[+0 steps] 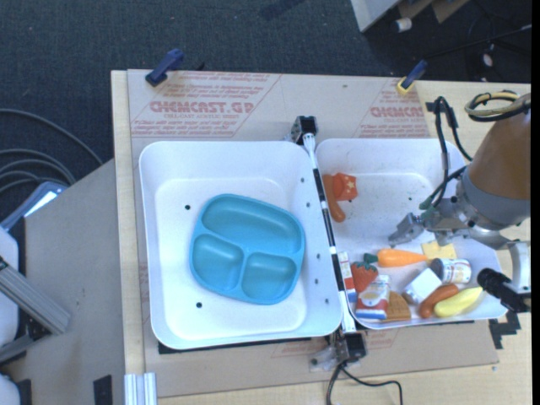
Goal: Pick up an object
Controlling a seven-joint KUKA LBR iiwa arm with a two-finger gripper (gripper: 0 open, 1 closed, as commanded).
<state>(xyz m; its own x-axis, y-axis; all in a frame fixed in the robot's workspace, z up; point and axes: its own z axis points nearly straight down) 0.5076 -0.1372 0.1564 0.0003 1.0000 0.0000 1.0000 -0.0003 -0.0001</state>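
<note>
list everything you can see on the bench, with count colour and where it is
bins: 2, white, side by side on the bench
divided plate: 1, blue, three compartments, in the left bin
orange-red toy: 1, right bin, upper left by the divider
carrot: 1, orange, right bin, middle
banana: 1, yellow, right bin, near front right edge
small can: 1, white with label, right bin, right of the carrot
other toy food: several, mixed red, white and orange, right bin front; exact kinds too small to tell
clamps: 2, blue, on the bench's far edge
arm: 1, orange band, reaching over the right bin
claw: 1, grey, above the carrot
</note>
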